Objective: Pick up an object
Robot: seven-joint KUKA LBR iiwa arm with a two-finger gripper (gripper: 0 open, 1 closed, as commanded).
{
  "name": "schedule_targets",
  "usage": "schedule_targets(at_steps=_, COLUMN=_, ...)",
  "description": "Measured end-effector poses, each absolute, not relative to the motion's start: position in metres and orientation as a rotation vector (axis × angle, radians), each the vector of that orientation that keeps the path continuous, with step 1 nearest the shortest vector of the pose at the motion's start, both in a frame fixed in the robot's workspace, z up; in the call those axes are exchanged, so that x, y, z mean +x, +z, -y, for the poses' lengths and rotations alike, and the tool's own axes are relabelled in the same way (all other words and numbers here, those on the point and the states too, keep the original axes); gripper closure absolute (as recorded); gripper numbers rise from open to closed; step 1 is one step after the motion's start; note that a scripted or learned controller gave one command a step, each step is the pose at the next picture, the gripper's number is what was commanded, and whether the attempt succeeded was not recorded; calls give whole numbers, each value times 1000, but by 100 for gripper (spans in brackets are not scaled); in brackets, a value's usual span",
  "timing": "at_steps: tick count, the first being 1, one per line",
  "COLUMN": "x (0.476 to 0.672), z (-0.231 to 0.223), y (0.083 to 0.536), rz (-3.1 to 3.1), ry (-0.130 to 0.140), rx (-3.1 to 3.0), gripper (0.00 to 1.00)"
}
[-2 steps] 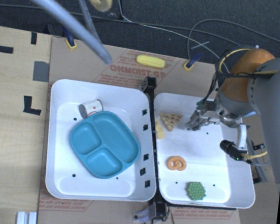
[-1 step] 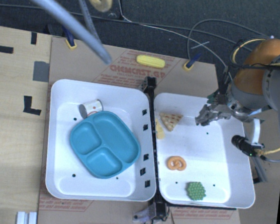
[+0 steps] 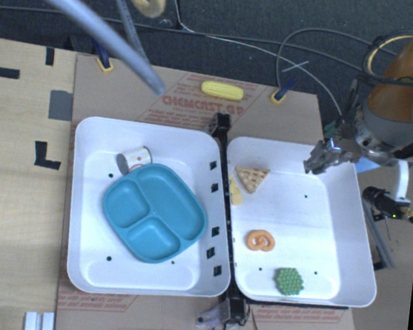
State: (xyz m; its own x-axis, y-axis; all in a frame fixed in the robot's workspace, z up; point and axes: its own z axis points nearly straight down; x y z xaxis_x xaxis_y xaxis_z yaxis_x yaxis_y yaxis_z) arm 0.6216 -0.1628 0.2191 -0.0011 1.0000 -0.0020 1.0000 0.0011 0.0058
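Hovering over the far right corner of the right bin [image 3: 326, 283], the gripper [image 3: 316, 163] has nothing visible between its fingers; how wide they stand is unclear. Left of it lies a waffle wedge [image 3: 251, 178], nearer a pretzel [image 3: 261, 240] and green broccoli [image 3: 289, 280]. The left bin [image 3: 85, 183] holds a blue tray [image 3: 154, 211] and small cup [image 3: 134, 159].

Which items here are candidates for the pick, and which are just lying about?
Candidates, in the bins: blue tray, small cup, waffle wedge, pretzel, green lump.

Lying about: yellow piece on the cardboard behind the bins.
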Motion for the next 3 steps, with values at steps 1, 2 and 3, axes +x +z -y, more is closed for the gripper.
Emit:
schedule_targets(at_steps=1, x=623, z=163, y=273, rz=-2220, ry=4, rx=2216, gripper=100)
schedule_targets(at_steps=2, x=600, z=114, y=275, rz=-2227, ry=0, rx=2217, gripper=100)
schedule_targets(at_steps=3, x=580, z=72, y=274, rz=-2228, ry=-1, rx=2218, gripper=100)
